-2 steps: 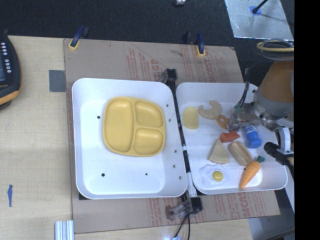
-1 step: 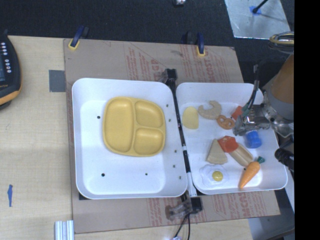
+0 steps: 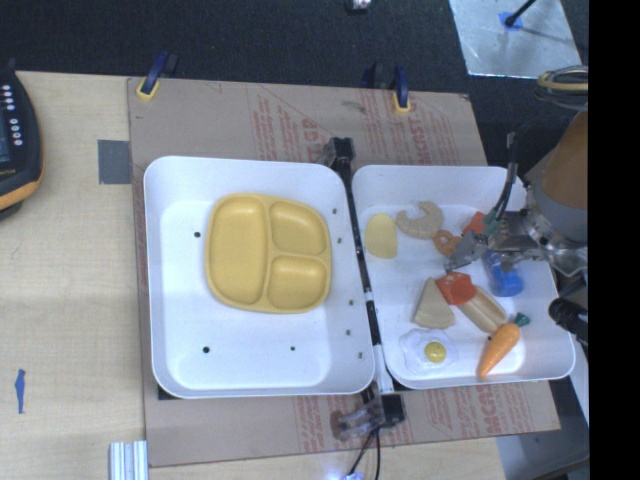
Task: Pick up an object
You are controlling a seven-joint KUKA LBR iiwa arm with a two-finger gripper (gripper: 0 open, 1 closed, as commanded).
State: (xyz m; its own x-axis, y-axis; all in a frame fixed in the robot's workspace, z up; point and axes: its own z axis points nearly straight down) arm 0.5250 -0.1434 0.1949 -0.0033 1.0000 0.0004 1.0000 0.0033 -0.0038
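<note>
Yellow tray (image 3: 268,253) in left bin (image 3: 170,268); toy foods in right bin (image 3: 540,368), tool (image 3: 478,251) state unclear

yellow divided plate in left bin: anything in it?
Empty. All three compartments of the yellow plate show bare yellow; toy food lies in the right bin.

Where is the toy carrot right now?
The carrot lies in the right bin, near its front right corner, beside the fried egg.

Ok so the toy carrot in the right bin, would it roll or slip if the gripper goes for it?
The carrot looks rounded and tapered, so it would probably roll in a curve if nudged. Its surface seems smooth, likely hard plastic, so fingers might slide toward the thin end. It lies against the bin wall, which may block rolling that way.
</note>
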